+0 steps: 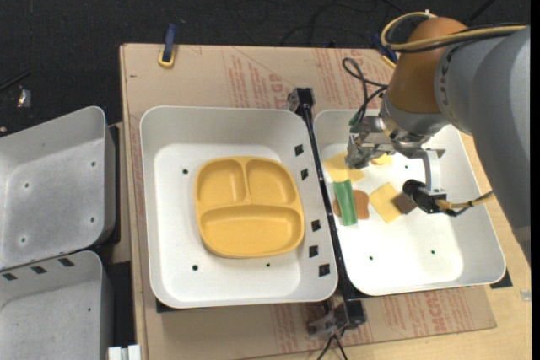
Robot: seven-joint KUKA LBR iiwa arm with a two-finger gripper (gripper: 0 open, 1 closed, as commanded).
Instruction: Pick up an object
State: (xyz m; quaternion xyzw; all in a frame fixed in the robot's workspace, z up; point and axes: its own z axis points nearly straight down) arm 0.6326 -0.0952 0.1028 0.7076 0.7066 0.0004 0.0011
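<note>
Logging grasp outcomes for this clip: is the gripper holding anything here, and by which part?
Cannot be told. The gripper is low in the right bin, over the yellow pieces; nothing shows between its tips.

Green cylinder (345, 201) lies flat near the left wall of the right bin (422, 265), long axis running up-down. A brown disc (361, 204) sits touching its right side, a pale yellow square block (386, 201) just beyond. Another yellow piece (337, 168) lies above the cylinder's top end.
</note>
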